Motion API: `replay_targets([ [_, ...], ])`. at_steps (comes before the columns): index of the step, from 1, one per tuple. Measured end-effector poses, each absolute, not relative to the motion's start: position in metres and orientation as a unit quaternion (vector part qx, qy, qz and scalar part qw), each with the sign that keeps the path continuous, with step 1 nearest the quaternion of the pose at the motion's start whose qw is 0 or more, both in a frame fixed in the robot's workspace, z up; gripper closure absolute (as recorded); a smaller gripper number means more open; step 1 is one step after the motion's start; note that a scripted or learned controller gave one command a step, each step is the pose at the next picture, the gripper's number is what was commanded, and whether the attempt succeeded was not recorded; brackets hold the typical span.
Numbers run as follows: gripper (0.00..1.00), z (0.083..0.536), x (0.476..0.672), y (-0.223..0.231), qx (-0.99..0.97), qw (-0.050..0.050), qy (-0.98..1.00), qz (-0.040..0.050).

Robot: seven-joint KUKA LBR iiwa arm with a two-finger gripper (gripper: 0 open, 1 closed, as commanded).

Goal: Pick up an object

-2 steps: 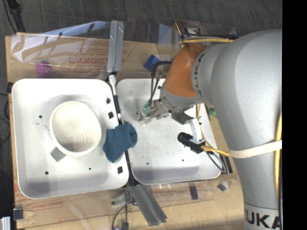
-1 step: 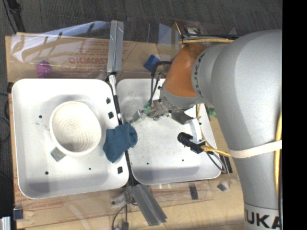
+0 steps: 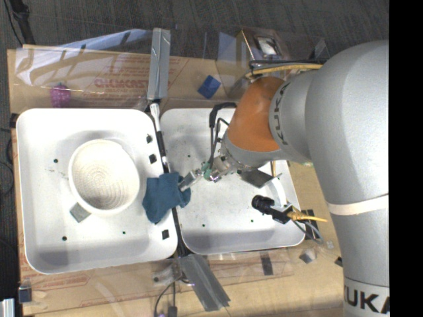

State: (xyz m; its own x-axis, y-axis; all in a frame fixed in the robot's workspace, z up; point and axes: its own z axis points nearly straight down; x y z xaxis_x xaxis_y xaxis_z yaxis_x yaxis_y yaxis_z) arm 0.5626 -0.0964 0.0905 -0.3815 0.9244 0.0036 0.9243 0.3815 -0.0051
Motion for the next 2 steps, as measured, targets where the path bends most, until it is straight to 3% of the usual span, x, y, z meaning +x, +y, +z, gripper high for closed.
replay_targets([
  [1,1.0,0.1,0.563,-0.096,-0.555,0.004,-0.832,0.0016],
  [2,1.0,0.192,0.567,-0.016,-0.668,0.001,-0.744,0.0004],
])
